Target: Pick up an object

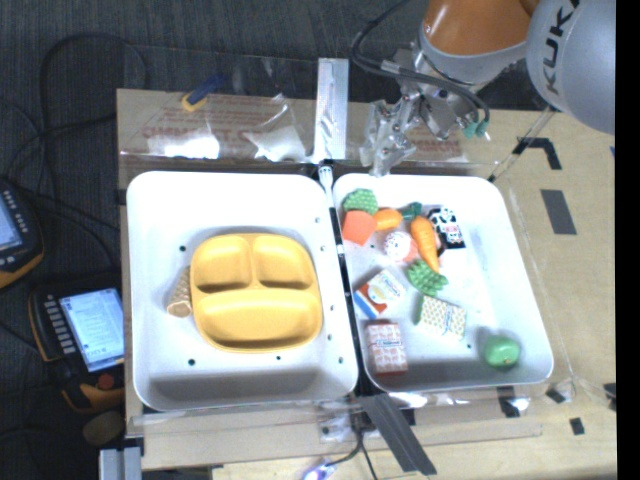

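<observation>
My arm (585, 38): the letters "KUKA" in black on the grey casing, running down it at a slant, partly cut by the frame's edge.
Small carton (383, 292) in the right bin: printed, too small for me to read.
Handheld screen (92, 318) left of the bench: lit, its lines unreadable.

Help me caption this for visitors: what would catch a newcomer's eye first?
Probably the big yellow divided tray lying in the left bin. Next, the colourful heap of toy food in the right bin, including an orange carrot and a green ball. Above that bin's far edge hangs the gripper under the arm's orange band.
</observation>
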